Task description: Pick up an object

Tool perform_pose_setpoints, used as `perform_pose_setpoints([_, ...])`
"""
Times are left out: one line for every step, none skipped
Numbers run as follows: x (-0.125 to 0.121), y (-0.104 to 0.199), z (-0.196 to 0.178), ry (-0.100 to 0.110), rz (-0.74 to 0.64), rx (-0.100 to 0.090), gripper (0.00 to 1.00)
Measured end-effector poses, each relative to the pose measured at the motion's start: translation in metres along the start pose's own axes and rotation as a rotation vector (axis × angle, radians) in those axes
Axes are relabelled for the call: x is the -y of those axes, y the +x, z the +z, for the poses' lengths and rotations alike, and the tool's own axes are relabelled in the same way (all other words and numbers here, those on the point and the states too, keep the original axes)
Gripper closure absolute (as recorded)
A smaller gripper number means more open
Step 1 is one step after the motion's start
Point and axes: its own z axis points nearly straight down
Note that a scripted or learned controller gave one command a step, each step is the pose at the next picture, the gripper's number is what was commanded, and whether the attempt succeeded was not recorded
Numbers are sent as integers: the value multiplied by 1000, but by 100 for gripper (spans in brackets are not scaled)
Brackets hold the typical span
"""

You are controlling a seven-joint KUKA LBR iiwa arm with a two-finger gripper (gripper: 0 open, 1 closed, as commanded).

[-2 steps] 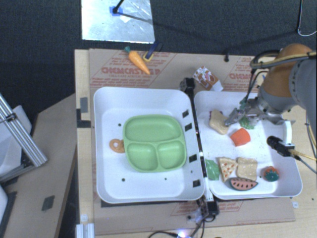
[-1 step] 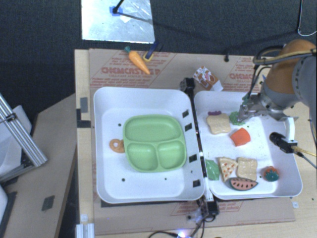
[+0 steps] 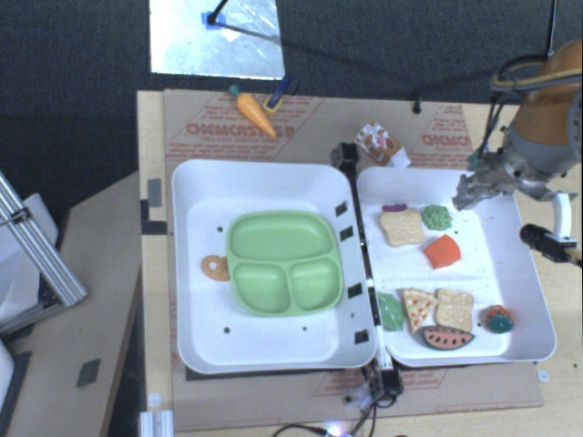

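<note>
Grey gripper (image 3: 466,194): upper right of the frame, over the right bin's (image 3: 524,271) top edge — whether it is apart or together cannot be told.
Nearest toy: green broccoli piece (image 3: 436,217), just below-left of the tip.
Others: bread slice (image 3: 402,227) further left; orange-red block (image 3: 443,251) below.
Coming move: probably a short drop down-left — the broccoli is compact, without a long axis.

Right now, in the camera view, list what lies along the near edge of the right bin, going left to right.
Green leaf piece → pizza slice → watermelon slice → toast slice → small round red-and-green toy.
</note>
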Motion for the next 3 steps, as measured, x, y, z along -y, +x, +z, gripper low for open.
perform_pose_setpoints([-2, 0, -54, 1, -4, -1, 100])
perform_pose_setpoints([1, 54, -65, 5, -10, -3, 100])
perform_pose_setpoints([14, 109, -54, 8, -8, -3, 100])
